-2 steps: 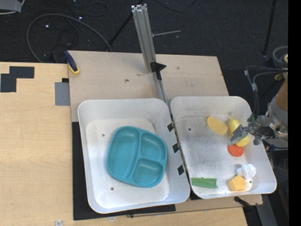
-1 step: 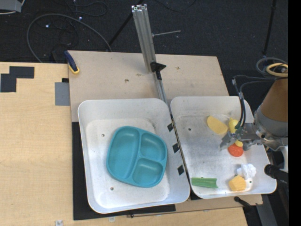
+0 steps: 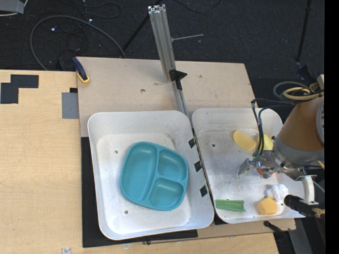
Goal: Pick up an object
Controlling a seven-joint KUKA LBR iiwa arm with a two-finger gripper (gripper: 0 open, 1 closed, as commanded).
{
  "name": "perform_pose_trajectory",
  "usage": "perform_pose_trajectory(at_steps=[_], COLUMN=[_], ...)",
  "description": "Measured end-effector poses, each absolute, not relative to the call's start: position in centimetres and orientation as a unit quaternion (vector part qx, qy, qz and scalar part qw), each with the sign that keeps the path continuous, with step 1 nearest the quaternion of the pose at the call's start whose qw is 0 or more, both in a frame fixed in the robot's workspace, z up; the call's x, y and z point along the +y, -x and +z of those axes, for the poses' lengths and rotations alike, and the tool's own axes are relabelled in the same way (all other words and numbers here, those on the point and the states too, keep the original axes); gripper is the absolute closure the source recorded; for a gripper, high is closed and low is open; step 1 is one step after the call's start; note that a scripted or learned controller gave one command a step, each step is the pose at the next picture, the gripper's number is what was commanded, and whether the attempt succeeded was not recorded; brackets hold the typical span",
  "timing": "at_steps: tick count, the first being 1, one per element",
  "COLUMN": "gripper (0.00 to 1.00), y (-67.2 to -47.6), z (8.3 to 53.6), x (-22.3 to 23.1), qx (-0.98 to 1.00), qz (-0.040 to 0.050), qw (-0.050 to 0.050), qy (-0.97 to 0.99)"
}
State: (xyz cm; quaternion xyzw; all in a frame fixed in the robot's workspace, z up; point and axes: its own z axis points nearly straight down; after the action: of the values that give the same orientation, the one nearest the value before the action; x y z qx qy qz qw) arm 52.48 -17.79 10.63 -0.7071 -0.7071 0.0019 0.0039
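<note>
Lying in the right bin, just beyond and to the left of the pincer: a yellow object, partly crossed by a dark cable and by the wrist. Nearer the camera than the pincer, by the bin's front rim: a green flat piece, an orange-yellow block, and a crumpled white item of unclear form. Poised low over the bin floor between these things, touching none visibly, nothing seen between its fingers; open or closed cannot be told, the tips being small and blurred against the white. Largely cut off at the right edge: the grey arm. Well to the left, in the left bin: a teal divided plate. Behind both bins: a slanted aluminium post.
</note>
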Motion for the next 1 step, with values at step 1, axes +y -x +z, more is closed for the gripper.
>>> perform_pose_trajectory(at_steps=[1], gripper=[0.00], y=[-52.75], z=[9.49], x=[-17.92], qx=[-0.707], qz=[-0.0012], qw=[0.000], qy=[0.707])
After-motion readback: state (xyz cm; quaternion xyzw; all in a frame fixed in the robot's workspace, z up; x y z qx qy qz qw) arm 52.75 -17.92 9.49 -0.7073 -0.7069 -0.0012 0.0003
